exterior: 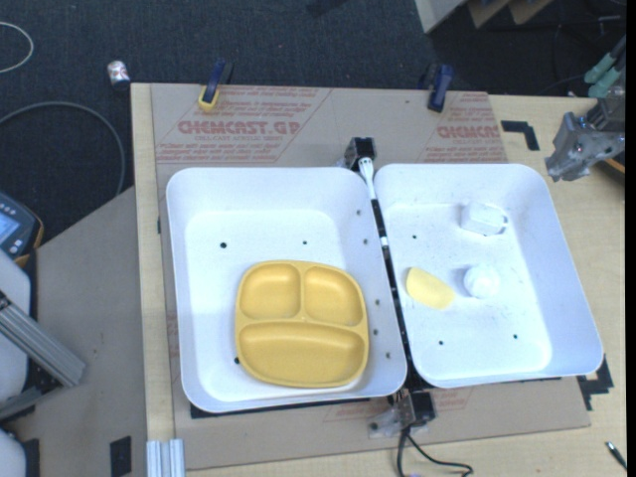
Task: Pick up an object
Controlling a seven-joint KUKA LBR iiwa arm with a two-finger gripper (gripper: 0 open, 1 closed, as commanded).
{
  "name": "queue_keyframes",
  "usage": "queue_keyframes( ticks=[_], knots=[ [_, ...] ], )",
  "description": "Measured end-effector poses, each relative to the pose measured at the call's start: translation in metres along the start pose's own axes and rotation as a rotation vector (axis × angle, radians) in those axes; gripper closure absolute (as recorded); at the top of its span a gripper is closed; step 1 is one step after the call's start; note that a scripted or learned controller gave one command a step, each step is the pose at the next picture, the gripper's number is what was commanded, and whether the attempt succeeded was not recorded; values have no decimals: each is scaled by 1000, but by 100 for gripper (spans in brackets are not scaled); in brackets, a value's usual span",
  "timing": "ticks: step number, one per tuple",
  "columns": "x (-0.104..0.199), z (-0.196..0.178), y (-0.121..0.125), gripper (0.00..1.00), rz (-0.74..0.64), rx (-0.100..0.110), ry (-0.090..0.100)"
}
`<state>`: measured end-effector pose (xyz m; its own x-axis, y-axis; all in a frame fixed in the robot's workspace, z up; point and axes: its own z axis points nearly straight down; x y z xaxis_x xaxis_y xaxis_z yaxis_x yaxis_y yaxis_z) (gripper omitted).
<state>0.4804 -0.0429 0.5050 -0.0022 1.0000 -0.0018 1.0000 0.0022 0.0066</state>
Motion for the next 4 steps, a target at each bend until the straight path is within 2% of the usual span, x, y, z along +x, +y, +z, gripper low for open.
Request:
queue_keyframes(
  ticks=[1,2,3,4],
  knots=[
    [-13,63,-2,100,5,15,2],
    [47,-36,0,100,-6,-8,3],
    [60,59,-2,100,0,17,1],
    [119,99,-2,100,-5,14,2]
  ],
)
